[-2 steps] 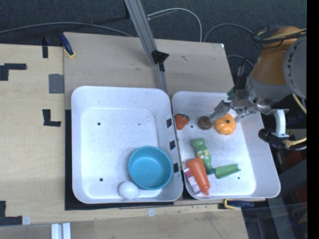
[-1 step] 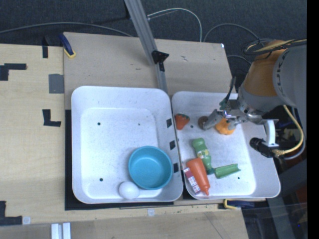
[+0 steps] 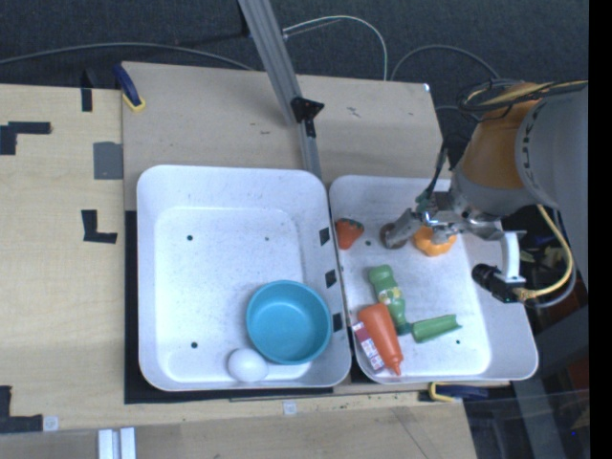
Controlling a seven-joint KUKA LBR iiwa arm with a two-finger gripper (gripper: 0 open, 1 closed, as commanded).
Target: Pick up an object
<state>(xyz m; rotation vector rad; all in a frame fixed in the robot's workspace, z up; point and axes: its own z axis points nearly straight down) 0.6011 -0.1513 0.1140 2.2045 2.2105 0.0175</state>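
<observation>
In the right bin [image 3: 497,347], my gripper [image 3: 413,229] hangs low near the far side, right over a small orange round object [image 3: 437,245] that peeks out beneath it. To its left, against the bin's wall, lies a small red-orange toy with a green top [image 3: 349,231]. Nearer the front lie a green bottle-like toy [image 3: 384,290], an orange carrot [image 3: 380,328], a red packet [image 3: 370,349] and a green piece [image 3: 436,328]. The gripper's body hides whether the orange object is between the jaws.
The left bin [image 3: 191,208] holds a blue bowl [image 3: 287,320] and a white ball [image 3: 247,362] at its front. A grey pole [image 3: 273,51] slants over the bench behind the bins. Cables [image 3: 550,275] hang by the arm at the right.
</observation>
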